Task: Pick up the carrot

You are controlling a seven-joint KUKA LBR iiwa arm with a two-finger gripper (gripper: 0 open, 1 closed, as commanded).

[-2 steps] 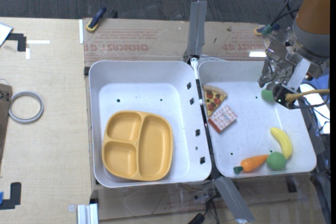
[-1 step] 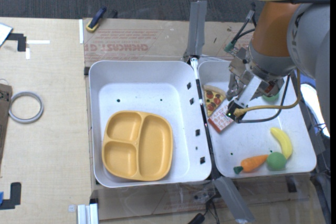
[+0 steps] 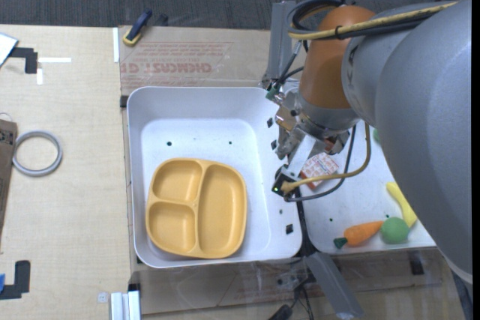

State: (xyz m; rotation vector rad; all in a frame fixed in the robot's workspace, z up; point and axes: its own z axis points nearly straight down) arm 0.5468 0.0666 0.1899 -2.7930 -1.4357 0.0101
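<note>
The carrot [image 3: 360,233], orange with a green tip, lies near the front edge of the right bin [image 3: 330,225]. My gripper [image 3: 286,137] hangs over the wall between the two bins, well to the left of the carrot and further back. The grey arm with its orange band covers most of the right bin. Nothing shows between the gripper and the carrot.
A green ball [image 3: 395,230] touches the carrot's right end, with a yellow banana [image 3: 401,203] just behind it. A red-and-white packet [image 3: 321,167] lies under the wrist. The left bin [image 3: 150,116] holds a yellow divided plate [image 3: 199,207]. A tape roll [image 3: 36,153] lies on the bench at left.
</note>
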